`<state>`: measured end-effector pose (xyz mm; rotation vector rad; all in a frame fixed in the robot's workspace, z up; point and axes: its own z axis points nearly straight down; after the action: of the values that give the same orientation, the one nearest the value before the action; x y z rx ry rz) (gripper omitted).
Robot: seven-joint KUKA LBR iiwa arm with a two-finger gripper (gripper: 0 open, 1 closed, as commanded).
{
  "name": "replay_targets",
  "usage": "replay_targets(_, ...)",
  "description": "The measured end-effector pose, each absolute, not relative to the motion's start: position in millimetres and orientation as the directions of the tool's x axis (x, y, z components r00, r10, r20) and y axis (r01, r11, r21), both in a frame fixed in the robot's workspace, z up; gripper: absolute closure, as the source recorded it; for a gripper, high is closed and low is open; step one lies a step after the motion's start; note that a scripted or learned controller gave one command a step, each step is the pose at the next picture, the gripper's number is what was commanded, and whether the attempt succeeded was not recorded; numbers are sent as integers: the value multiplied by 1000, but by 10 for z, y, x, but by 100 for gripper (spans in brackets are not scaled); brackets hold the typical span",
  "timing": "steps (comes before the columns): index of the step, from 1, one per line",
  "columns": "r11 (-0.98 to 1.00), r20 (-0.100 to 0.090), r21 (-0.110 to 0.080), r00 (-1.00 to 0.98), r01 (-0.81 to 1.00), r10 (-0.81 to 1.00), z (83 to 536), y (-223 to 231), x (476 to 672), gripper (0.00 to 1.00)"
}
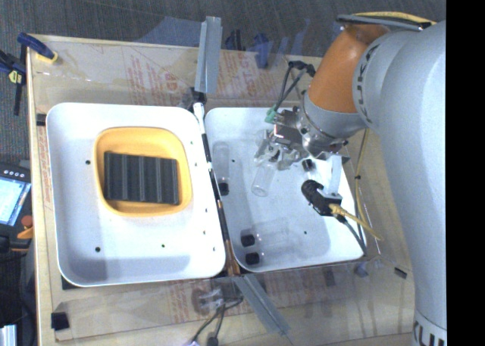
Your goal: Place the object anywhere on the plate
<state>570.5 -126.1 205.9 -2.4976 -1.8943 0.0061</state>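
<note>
A yellow plate (142,140) with a dark ridged insert (142,176) lies in the left white bin (76,246). A clear, see-through object (261,179) hangs or rests just below my gripper (274,152), over the upper middle of the right bin (303,257). The gripper is tilted toward the bin's left side, and its tips touch or overlap the clear object's top. The view is too cluttered to tell whether it is gripped. The plate is well to the gripper's left, across the wall between the bins.
A black part with a yellow stem (324,199) sticks out below the wrist. Small black pieces (248,240) sit near the right bin's lower left corner. The raised rims between the bins (212,185) separate gripper and plate.
</note>
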Motion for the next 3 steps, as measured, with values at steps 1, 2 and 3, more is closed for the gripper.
replay_targets(1, -247, -1, -4, 247, 969, 969, 2340, -753, 6435, 100)
replay_targets(2, -12, 1, -2, 12, 1000, 1000, 2428, -75, 6563, 100)
replay_targets(3, 121, 2, -5, -121, 993, 993, 1904, 17, 6389, 100)
